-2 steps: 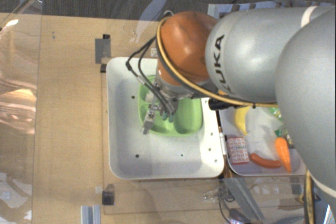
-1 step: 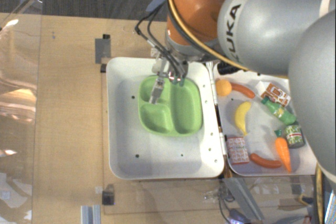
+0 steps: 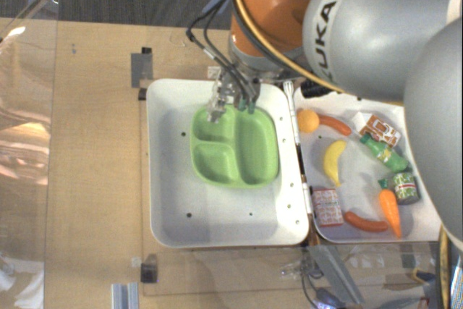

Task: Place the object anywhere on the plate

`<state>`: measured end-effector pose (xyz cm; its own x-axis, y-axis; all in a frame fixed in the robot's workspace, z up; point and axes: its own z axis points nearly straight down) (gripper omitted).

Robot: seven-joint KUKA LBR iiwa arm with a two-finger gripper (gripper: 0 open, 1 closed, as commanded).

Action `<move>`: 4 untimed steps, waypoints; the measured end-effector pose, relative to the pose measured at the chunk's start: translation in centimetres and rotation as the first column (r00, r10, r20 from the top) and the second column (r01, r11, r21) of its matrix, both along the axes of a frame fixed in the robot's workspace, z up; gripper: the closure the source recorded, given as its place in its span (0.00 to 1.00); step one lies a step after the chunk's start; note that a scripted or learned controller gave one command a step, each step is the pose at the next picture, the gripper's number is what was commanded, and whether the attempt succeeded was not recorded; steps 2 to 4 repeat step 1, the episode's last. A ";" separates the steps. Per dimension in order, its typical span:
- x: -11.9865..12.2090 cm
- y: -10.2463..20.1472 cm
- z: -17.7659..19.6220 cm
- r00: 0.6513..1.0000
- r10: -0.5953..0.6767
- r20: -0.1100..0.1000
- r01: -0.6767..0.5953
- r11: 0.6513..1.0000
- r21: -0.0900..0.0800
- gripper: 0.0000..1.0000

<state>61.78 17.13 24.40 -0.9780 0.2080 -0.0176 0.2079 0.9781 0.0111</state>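
Note:
A green plate (image 3: pixel 235 152) with three compartments lies in the left white bin (image 3: pixel 166 217), toward its back right. All three compartments show bare green. My gripper (image 3: pixel 231 109) hangs over the plate's back edge, below the orange band of the arm. It stands open, and only green plate shows between its fingers. The arm's wrist hides the bin's back right corner.
The right bin (image 3: pixel 362 181) holds several toy foods: an orange ball (image 3: pixel 308 121), a banana (image 3: pixel 333 161), a carrot (image 3: pixel 391 212), two red sausages, a green bottle (image 3: pixel 383 153) and small packets. The grey arm covers that bin's right side.

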 end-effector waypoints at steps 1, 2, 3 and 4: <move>-7.5 0.0 2.2 0.981 -0.192 -0.011 0.192 0.981 -0.002 1.00; -7.5 0.0 2.2 0.981 -0.192 -0.011 0.192 0.981 -0.002 1.00; -7.5 0.0 2.2 0.981 -0.192 -0.011 0.192 0.981 -0.002 1.00; -7.5 0.0 2.2 0.981 -0.192 -0.011 0.192 0.981 -0.002 1.00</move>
